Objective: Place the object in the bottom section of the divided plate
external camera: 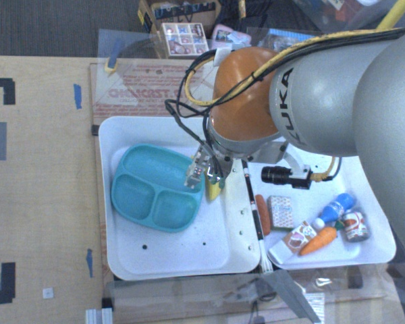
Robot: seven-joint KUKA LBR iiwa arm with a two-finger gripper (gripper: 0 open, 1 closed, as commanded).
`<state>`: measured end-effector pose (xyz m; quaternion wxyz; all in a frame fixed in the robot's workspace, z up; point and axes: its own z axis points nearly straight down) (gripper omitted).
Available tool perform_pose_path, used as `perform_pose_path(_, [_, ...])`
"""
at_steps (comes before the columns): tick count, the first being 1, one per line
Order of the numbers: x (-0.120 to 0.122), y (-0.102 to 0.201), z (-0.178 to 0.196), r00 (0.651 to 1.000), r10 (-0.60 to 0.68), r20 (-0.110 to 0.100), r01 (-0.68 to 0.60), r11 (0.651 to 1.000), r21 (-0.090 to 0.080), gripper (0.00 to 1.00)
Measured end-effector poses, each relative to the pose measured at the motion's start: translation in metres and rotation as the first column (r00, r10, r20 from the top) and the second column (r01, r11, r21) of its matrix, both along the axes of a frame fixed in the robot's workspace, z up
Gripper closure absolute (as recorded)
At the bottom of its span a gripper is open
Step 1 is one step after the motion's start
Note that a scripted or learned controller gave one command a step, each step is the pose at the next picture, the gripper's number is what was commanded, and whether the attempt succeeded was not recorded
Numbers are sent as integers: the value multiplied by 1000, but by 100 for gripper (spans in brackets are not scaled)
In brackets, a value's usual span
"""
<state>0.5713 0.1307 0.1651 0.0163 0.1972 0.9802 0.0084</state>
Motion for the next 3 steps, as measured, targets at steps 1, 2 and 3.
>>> perform_pose_path(1, [1,0,11,1000,-2,5,2,1000,2,100])
perform_pose_path(2, [1,0,11,1000,-2,5,2,1000,2,0])
perform_pose_path(3, [3,-1,21,1000,-3,11,3,1000,4,100])
